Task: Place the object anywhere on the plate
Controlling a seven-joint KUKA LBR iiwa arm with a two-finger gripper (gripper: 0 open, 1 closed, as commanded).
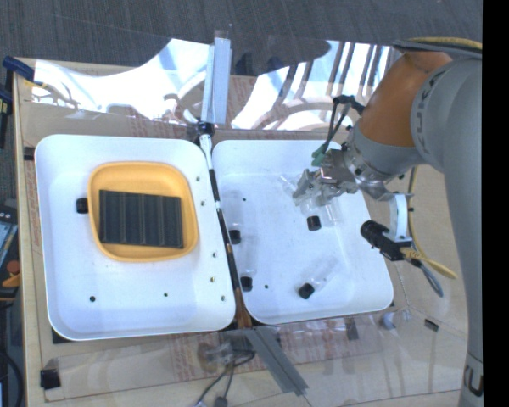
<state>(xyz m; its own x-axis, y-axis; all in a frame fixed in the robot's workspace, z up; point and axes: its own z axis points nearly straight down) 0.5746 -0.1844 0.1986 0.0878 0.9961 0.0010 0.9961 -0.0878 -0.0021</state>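
Plate [142, 179]: yellow, left of centre in frame, inside left bin [55, 303], dark ribbed insert on it.
Object [314, 222]: small, black, upper middle of right bin [263, 312], just below gripper, not touching.
Second black piece [305, 291]: lower in right bin, beside a clear item.
Gripper [318, 185]: upper right of frame, over right bin; fingers apart, holding nothing.

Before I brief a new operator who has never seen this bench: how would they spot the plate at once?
Start at the two white bins side by side and take the left bin, the one farther from the arm. The plate lies in its middle: a yellow, rounded-square dish with a dark ribbed panel inside. Nothing else in either bin is yellow or nearly as large.
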